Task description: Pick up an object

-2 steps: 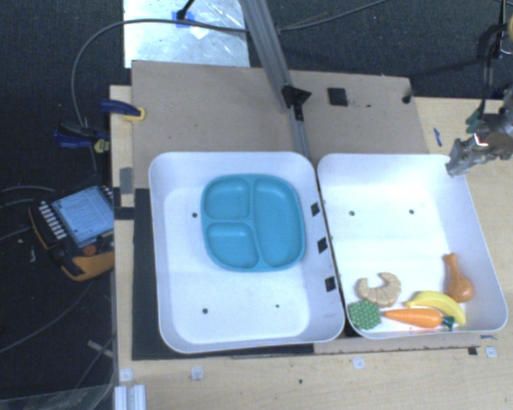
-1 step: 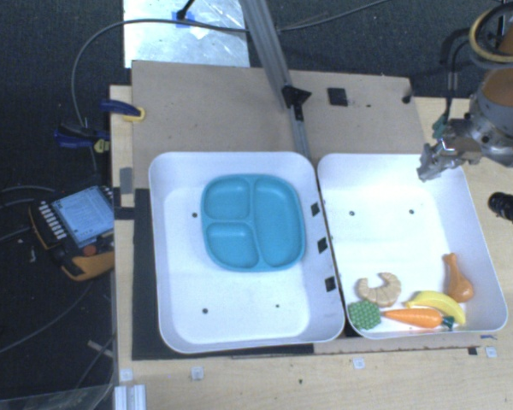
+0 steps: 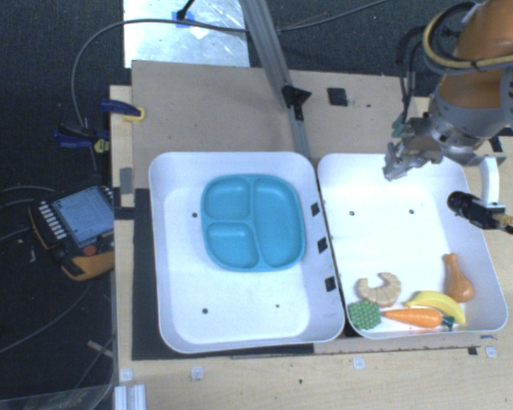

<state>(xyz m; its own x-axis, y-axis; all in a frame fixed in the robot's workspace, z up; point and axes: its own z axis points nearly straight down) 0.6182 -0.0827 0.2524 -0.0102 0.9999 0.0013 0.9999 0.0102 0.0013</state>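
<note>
- The gripper (image 3: 396, 167) hangs over the far edge of the right bin (image 3: 385, 229), nothing seen between its fingers; whether they are spread, I cannot tell.
- The toy food lies in the near right corner: carrot (image 3: 411, 318), banana (image 3: 436, 302), croissant (image 3: 378, 288), drumstick (image 3: 456, 279), broccoli (image 3: 364, 315).
- Judged: approach step; next, travel nearward and descend.
- The pile overlaps, blurring the items' edges.

Grey KUKA arm w/ orange band (image 3: 487, 32) cut off by top and right edges. Small grey two-finger gripper (image 3: 396, 169) too blurred to tell finger state. Yellow plastic banana (image 3: 436, 302) partly covered by orange plastic carrot (image 3: 413, 318). Orange-cased handheld device w/ blue screen (image 3: 75, 229) too small to read. Black cables (image 3: 8, 229) run off left edge.
</note>
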